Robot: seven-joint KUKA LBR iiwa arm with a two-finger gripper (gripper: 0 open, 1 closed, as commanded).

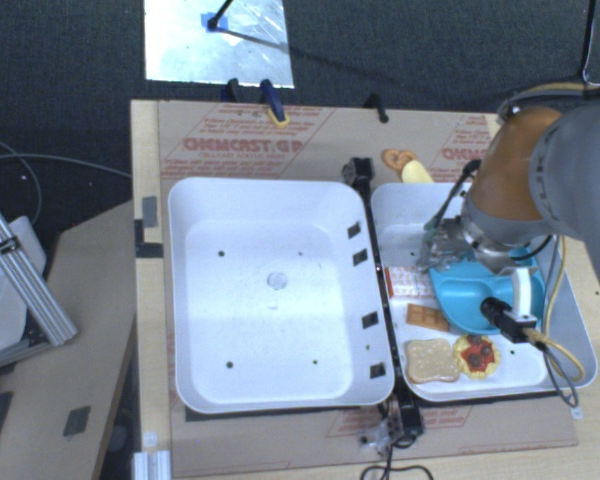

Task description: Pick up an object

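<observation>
Reaching in from the right, the arm [540,173] hangs over the right bin [580,343], its tool [438,246] low above that bin's middle. Whether the tool is released or clenched cannot be told from this slant, and nothing is seen gripped in it. The candidate things all lie in the right bin: a blue scoop [475,293] just beside the tool on the near side, partly under the wrist; a red-printed card [405,285] at the bin's left wall, beside the tool; a brown cracker [427,318] nearer the camera; toast [432,360] and a small pizza [478,355] side by side at the near end; a yellow piece [416,173] at the far rim. The scoop is judged nearest, its long axis running across the bin toward the right wall. The left bin [195,268] lies well apart from the tool.
</observation>
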